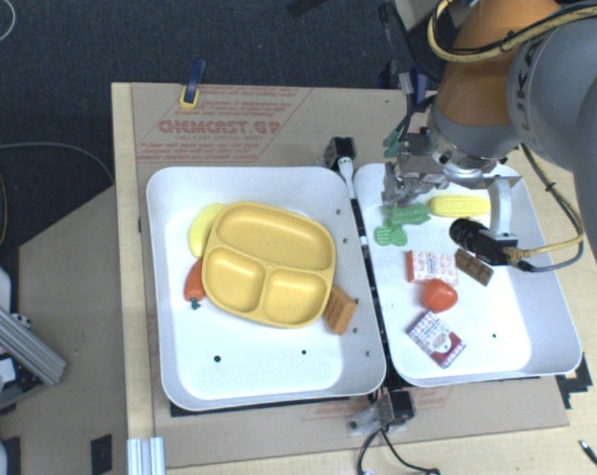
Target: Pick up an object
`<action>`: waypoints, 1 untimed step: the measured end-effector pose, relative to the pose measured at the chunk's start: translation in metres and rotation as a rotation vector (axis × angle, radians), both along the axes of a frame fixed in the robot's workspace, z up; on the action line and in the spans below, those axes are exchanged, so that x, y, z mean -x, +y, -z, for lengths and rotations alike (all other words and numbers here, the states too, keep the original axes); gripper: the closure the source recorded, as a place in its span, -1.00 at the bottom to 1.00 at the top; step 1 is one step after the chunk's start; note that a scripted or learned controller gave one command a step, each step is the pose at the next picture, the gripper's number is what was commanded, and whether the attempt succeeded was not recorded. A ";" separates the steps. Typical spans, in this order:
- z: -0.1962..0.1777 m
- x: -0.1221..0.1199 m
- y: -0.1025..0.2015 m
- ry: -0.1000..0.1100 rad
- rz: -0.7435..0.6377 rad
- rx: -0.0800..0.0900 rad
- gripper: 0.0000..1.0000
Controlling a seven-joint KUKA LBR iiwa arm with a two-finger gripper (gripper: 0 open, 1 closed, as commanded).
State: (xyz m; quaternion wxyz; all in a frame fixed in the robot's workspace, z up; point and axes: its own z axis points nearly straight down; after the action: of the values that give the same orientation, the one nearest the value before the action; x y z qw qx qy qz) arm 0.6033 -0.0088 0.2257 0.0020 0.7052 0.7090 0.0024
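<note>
My gripper (405,194) hangs low over the far left corner of the right bin (536,349). Just under and in front of it lies a green toy (397,226) on the bin floor; the view does not reveal whether they touch. A yellow corn cob (460,206) lies just right of the gripper. Closer to the front are a red-and-white packet (431,264), a red tomato (439,295), a brown bar (473,266) and another red packet (436,336).
The left bin (268,374) holds a yellow divided tray (268,263), a yellow piece (203,228) and an orange-red piece (194,283) at its left, and a brown block (340,312) at its right. A black fitting with a cable (476,237) juts from the wrist over the right bin.
</note>
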 end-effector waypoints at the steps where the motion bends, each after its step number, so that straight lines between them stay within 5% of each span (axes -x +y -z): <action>1: -0.008 -0.037 0.033 0.000 0.001 0.000 1.00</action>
State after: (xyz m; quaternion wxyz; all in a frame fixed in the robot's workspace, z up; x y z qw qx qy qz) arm 0.6404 0.0240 0.2333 0.0020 0.7054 0.7088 0.0021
